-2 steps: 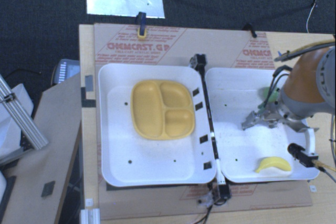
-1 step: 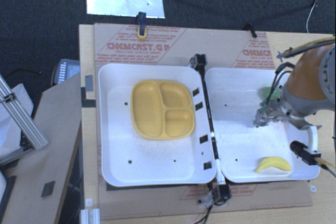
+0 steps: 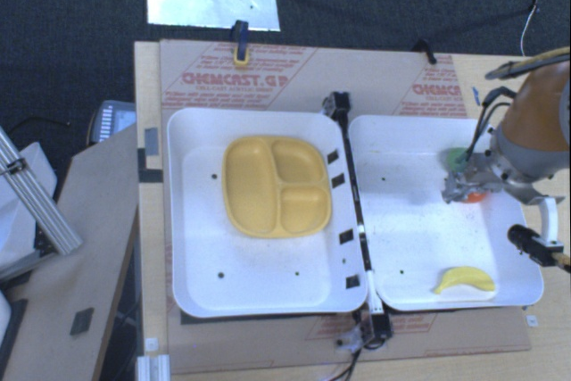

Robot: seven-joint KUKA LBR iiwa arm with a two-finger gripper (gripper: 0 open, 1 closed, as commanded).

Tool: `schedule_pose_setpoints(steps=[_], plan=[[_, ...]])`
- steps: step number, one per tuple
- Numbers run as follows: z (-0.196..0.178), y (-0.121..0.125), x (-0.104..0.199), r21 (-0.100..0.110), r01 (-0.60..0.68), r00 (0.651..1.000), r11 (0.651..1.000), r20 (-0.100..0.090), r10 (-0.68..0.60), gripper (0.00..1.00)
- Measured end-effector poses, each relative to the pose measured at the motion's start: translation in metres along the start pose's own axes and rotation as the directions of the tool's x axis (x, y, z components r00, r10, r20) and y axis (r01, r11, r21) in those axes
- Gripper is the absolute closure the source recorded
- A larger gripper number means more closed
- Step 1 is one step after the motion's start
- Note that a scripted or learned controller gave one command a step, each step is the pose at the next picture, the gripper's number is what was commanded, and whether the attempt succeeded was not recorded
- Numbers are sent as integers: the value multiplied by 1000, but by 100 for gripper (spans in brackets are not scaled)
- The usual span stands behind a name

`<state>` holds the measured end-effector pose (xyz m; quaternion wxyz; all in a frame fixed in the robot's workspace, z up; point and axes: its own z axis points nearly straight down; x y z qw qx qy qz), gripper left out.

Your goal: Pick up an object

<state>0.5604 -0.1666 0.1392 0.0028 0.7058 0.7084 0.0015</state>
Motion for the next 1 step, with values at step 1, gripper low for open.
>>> schedule_pose_setpoints(steps=[1], plan=[[-62,6,5,-3,1,1000,1000,1,-1,100]])
